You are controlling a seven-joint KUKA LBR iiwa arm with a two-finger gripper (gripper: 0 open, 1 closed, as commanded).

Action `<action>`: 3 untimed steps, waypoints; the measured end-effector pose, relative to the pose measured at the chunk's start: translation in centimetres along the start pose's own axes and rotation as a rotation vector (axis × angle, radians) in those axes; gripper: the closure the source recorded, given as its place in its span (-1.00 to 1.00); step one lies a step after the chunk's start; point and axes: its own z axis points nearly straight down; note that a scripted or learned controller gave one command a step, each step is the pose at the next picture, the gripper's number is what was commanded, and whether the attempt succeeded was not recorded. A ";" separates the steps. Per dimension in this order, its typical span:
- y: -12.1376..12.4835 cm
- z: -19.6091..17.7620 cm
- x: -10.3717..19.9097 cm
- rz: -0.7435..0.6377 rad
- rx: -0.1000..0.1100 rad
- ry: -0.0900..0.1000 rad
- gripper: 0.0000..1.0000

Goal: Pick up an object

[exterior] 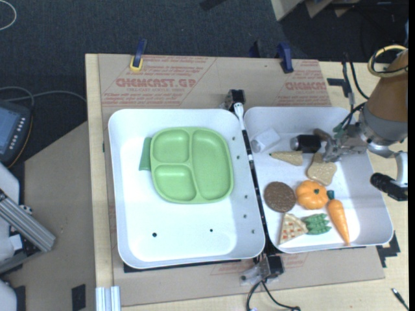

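1. Grey arm with orange band (389, 96) is seen reaching in from the right; the claw (335, 149) sits low over the right bin (369, 229), near its back half.
2. Claw state cannot be told: the tips are lost in dark clutter.
3. Candidate items are all in the right bin: a tan cracker-like piece (322, 172) just beside the claw, a second tan piece (287, 157) to its left, a white block (265, 139) and a dark object (305, 142) behind.
4. Nearer the front: brown round cookie (280, 196), orange pumpkin (312, 195), carrot (338, 219), green peas (317, 223), pizza slice (292, 227), packed close together.
5. Left bin (130, 238) holds a green divided plate (192, 164).
6. Cardboard-covered worktop (194, 76) is clamped at the back.
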 end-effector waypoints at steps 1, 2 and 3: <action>0.7 -6.2 0.5 0.000 -0.002 -0.004 1.00; 1.4 -12.7 0.2 0.000 -0.003 -0.004 1.00; 1.4 -12.4 0.2 0.000 0.003 -0.002 1.00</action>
